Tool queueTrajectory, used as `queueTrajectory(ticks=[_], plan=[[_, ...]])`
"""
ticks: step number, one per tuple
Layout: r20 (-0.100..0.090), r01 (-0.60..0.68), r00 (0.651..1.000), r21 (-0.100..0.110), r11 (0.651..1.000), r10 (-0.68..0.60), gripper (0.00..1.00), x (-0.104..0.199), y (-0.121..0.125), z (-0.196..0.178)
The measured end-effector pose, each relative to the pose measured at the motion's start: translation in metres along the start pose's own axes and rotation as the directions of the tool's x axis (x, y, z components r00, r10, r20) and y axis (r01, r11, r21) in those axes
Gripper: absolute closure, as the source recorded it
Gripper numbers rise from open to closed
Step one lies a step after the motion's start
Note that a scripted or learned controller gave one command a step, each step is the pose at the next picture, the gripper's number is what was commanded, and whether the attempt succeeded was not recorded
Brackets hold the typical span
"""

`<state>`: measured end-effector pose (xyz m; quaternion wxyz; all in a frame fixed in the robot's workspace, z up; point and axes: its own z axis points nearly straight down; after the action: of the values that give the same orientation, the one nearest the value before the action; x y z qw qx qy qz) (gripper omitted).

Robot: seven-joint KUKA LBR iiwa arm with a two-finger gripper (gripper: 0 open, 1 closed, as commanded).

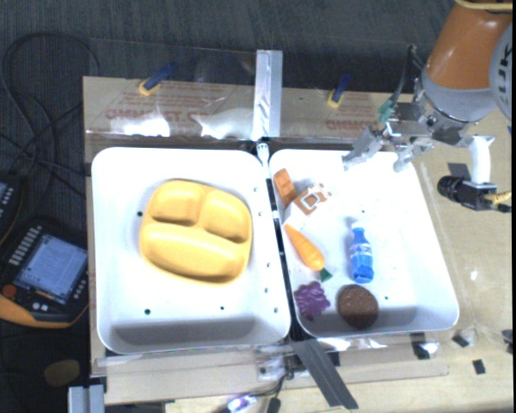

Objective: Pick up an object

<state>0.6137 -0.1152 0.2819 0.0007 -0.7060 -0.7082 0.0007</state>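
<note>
on the bench (486, 256), two white bins (112, 188); dark carpet (155, 15) behind.

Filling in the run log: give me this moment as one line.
gripper: open, above right bin's far edge, holding nothing | small blue plastic bottle, orange toy carrot: lying in right bin | pick: not yet done

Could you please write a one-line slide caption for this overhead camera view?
Gripper open above right bin holding carrot, blue bottle; yellow tray in left bin.
</note>
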Motion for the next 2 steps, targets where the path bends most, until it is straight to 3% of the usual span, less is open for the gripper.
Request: queueTrajectory(ticks=[1,2], plan=[[-0.001,0.010,1.000,0.002,1.000,-0.010,0.00,-0.009,-0.062,0.172],[-0.001,0.006,1.000,-0.010,1.000,-0.006,0.00,-0.036,-0.040,0.193]])
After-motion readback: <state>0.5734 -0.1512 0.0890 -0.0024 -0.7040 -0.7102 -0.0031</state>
